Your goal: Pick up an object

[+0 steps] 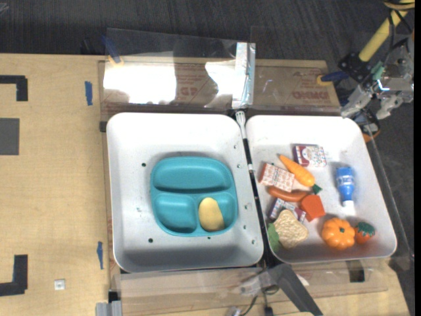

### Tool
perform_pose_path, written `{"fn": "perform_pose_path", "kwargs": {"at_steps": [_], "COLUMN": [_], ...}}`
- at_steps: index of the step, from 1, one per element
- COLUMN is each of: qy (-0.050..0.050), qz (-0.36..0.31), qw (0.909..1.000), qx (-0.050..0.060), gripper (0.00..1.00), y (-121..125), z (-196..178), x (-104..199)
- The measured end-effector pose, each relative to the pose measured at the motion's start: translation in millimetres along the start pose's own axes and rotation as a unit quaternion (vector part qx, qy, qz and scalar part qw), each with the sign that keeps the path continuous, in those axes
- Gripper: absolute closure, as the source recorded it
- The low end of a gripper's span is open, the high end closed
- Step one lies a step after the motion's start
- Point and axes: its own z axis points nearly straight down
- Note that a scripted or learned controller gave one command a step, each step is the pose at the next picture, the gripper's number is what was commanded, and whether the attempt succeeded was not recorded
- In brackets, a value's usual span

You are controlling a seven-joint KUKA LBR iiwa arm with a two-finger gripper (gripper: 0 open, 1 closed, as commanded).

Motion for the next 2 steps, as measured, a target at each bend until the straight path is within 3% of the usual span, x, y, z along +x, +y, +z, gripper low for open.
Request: {"fn": "perform_pose_path", "kwargs": {"at_steps": [1,2], "qy": [0.001,0.0], "qz": [0.126,0.136], "qw": [0.992,0.9907], "qx": [0.003,-0.007], "gripper": [0.0,0.0], "y": [6,-67], "z": [81,180], "x": [71,78]}}
